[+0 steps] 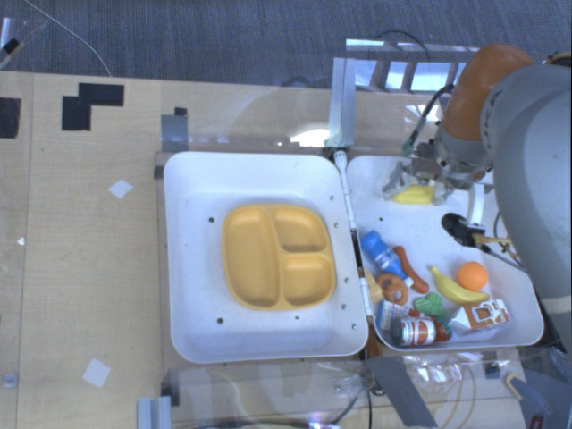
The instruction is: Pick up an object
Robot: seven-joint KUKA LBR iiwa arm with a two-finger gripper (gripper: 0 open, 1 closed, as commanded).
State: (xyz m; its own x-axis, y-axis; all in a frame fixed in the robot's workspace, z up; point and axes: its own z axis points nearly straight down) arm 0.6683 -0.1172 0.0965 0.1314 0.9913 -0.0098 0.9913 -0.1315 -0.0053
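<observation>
The gripper (416, 182) stands low in the far end of the right bin (534, 329), hanging from the grey arm (527, 141) that reaches in from the right. Its two fingers (396, 184) are spread apart, one at either end of a small yellow object (414, 196), a lemon-like piece lying on the bin floor. The object sits between the fingers and a touch nearer the camera than the wrist. Contact cannot be confirmed; the fingers appear to bracket it without yet pressing in, so I record no hold.

The yellow object's long axis runs roughly left to right across the bin, in line with the gap between the fingers. On that evidence the fingers would close along its length, not across its narrow waist, which I judge a less secure way to take it; a rounded piece may slip out sideways.

Other items lie well apart, heaped at the near end of the same bin: a blue bottle (382, 253), a banana (450, 286), an orange ball (473, 275), a can (413, 332) and a small carton (489, 314). The left bin (192, 186) holds a yellow divided tray (278, 256).

Task status: object not yet lifted.
</observation>
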